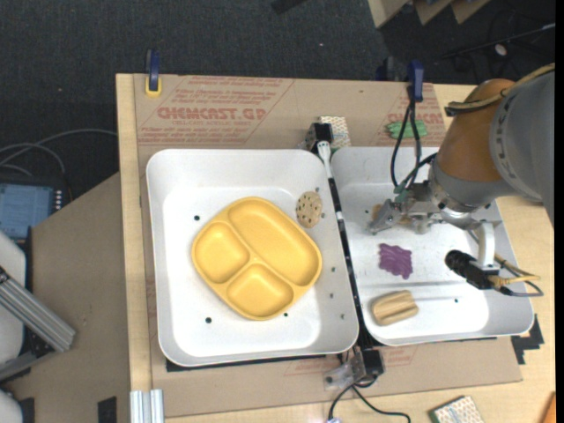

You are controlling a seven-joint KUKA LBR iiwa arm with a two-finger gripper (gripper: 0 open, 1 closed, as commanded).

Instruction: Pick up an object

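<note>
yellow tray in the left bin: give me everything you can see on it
The yellow tray is a rounded, glossy, plastic-looking dish with three compartments: one long one along its upper right, two smaller ones on its left and lower sides, split by raised ridges. All three look empty. It lies flat, right side up, turned diagonally, near the middle of the left bin. A small speckled round cookie-like piece sits at its upper right rim, close or just touching; I can't tell which.

Tray (256,256) in left bin (167,236)

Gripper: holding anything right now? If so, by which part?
Cannot tell. The gripper sits low in the right bin, above the purple item; nothing shows between its fingers.
</note>
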